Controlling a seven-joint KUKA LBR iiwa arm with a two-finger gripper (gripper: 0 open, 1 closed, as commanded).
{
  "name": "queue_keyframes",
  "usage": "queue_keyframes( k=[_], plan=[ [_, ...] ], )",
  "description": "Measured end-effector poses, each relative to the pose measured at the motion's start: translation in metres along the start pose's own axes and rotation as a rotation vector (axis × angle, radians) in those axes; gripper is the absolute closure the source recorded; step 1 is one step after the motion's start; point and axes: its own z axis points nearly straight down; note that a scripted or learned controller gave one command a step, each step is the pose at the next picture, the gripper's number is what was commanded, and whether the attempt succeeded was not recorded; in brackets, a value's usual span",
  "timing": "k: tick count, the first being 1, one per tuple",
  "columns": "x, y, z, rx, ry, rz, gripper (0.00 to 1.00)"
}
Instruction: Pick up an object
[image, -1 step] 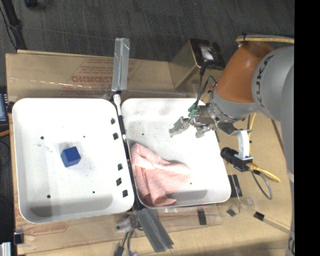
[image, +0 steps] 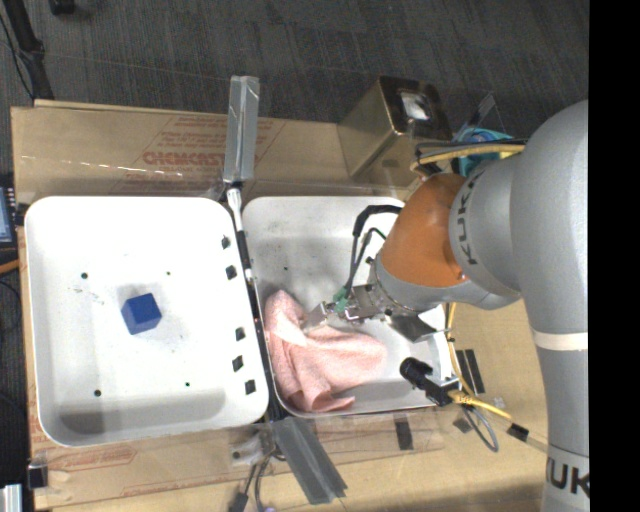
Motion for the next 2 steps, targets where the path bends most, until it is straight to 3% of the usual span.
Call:
queue_keyframes(
  k=[1, 2],
  plan=[
    [0.038, 0.001, 0.004, -0.003, -0.005, -0.040, 0.00],
    [0.084, 0.049, -0.096, -0.001, -0.001, 0.126, 0.00]
  ],
)
